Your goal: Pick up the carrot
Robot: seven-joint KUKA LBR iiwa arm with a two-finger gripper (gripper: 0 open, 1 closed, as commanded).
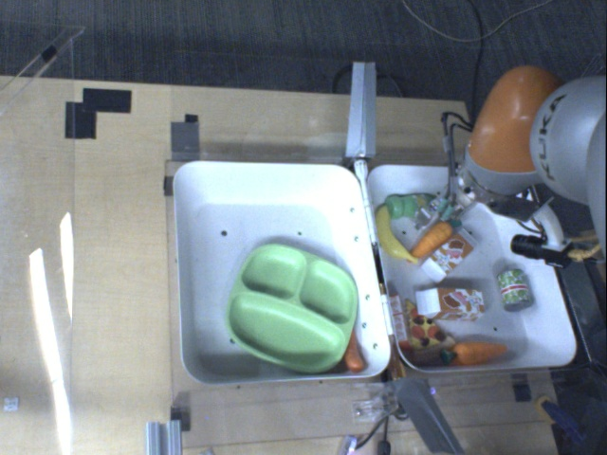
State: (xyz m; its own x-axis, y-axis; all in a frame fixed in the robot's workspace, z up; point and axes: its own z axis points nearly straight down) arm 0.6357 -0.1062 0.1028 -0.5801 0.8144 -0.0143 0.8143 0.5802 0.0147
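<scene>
Camera view: gripper (448,209) down in right bin (560,344), right at carrot (432,240) lying tilted beside banana (391,237). Grip state impossible to tell. Looked mid-grasp; next, a clean lift needed.

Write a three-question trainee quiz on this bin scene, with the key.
1. True or false: the green divided tray lies in the right bin.
2. What lies nearest the gripper: A) small green can B) carrot C) banana?
3. How many carrots are in the right bin?

Key:
1. False; it is in the left bin.
2. B.
3. Two: one by the gripper, a second carrot at the bin's near edge.
</scene>
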